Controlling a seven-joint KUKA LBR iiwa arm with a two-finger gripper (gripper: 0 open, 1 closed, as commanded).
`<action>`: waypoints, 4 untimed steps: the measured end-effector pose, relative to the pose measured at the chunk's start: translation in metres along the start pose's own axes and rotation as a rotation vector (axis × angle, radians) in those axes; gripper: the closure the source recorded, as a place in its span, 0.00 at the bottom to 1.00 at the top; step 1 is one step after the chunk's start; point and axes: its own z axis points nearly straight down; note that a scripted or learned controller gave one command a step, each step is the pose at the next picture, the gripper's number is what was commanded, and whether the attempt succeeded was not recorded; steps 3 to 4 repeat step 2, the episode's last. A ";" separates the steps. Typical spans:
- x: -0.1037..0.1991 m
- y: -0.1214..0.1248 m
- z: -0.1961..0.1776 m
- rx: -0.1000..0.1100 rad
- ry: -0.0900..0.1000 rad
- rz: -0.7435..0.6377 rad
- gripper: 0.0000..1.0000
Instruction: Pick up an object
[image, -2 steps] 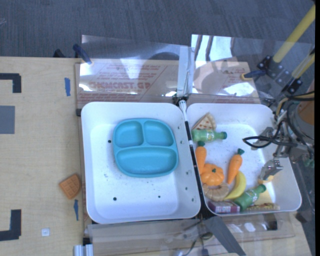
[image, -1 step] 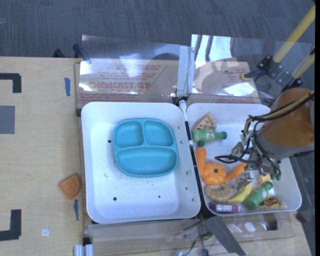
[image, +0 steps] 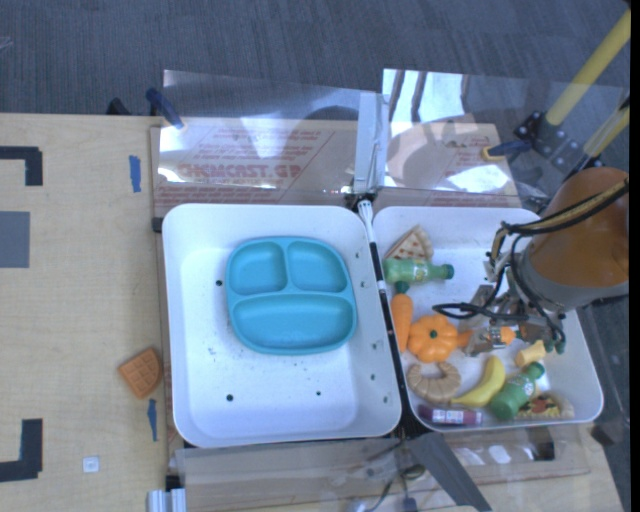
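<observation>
Banana (image: 487, 381) lies just below the end effector (image: 497, 328); its grip state I cannot tell.

Blue tray (image: 290, 295), waffle (image: 141, 371) on bench (image: 70, 280)

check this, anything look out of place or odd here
One thing: a small orange waffle piece lies on the wooden bench left of the left bin, outside both bins. The rest of the toy food is piled in the right bin, and the blue plate sits flat.
</observation>
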 end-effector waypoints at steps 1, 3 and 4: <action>0.001 -0.085 -0.015 -0.007 0.020 -0.426 1.00; -0.020 0.014 -0.130 -0.007 0.012 -0.322 1.00; -0.020 0.014 -0.130 -0.007 0.012 -0.322 1.00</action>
